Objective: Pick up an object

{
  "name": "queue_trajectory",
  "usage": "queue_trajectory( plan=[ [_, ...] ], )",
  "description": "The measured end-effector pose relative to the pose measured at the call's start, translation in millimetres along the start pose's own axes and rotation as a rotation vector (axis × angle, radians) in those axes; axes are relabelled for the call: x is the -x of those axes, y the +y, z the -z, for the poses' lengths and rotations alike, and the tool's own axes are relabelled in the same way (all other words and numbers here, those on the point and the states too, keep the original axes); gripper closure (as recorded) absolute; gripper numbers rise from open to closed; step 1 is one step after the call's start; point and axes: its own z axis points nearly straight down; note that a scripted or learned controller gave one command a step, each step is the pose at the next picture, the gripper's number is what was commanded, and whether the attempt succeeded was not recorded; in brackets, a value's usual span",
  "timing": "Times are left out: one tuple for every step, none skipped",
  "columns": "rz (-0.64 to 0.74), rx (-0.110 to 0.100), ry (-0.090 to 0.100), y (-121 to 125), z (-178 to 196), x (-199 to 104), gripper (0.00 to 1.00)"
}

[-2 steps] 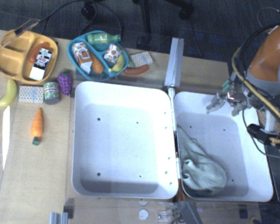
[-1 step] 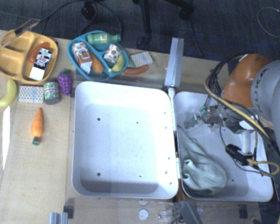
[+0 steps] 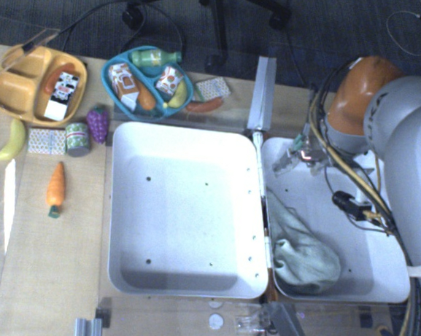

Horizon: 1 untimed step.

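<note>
1. The grey arm [image 3: 407,144] reaches in from the right, its orange band [image 3: 364,85] high over the far side of the right bin [image 3: 384,277].
2. The gripper [image 3: 294,155] sits near that bin's far left corner, pointing down and leftward, with cables looping beside it.
3. Whether the fingers are apart or together cannot be told; they are small and blurred against the white floor.
4. A crumpled grey-green cloth [image 3: 302,252] lies in the right bin's near left part, against the wall shared with the left bin [image 3: 184,212].
5. The cloth lies well apart from the gripper, nearer the camera, with nothing seen between the fingers.
6. On the tabletop [image 3: 34,258] to the left lie a carrot [image 3: 56,188], a banana [image 3: 9,142], a blue tray [image 3: 116,71] and a yellow tray [image 3: 8,91] of toy food.
</note>
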Motion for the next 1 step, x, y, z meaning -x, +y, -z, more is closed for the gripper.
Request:
queue_trajectory(
  plan=[
    [-0.258,-0.007,0.001,-2.4,95.0,-14.9,0.00]
  ],
)
